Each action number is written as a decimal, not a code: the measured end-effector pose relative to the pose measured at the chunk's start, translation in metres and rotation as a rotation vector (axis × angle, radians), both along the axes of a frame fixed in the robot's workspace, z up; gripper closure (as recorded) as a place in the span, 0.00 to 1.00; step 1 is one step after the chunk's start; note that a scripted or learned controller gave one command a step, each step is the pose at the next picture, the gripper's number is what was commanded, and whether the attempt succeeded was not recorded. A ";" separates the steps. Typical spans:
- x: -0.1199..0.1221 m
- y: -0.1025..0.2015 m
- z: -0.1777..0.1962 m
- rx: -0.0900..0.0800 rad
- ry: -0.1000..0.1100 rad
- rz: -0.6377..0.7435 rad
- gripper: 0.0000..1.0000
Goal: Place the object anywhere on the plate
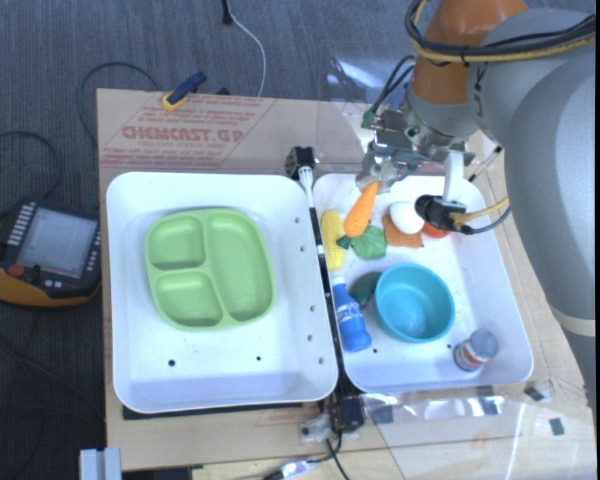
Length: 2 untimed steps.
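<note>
Carrot (pixel 360 209) among toys in right bin (pixel 500 298); green plate (pixel 209 268) in left bin (pixel 130 368)

The arm (pixel 540 78) runs off the right edge; the blue bowl (pixel 414 303) covers part of a dark green thing (pixel 365 288).

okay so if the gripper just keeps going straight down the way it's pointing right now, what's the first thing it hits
Most likely the toy carrot. The gripper points down into the right bin, and the carrot's top sits right under its tip. From this slanted view I can't tell whether they already touch.
</note>
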<state>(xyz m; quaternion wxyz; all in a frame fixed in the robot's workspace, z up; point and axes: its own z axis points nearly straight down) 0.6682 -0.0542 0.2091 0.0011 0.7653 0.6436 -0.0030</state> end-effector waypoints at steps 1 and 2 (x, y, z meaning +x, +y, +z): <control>0.000 0.000 0.000 0.000 0.000 0.000 0.00; -0.061 -0.033 -0.026 0.004 0.000 0.248 0.00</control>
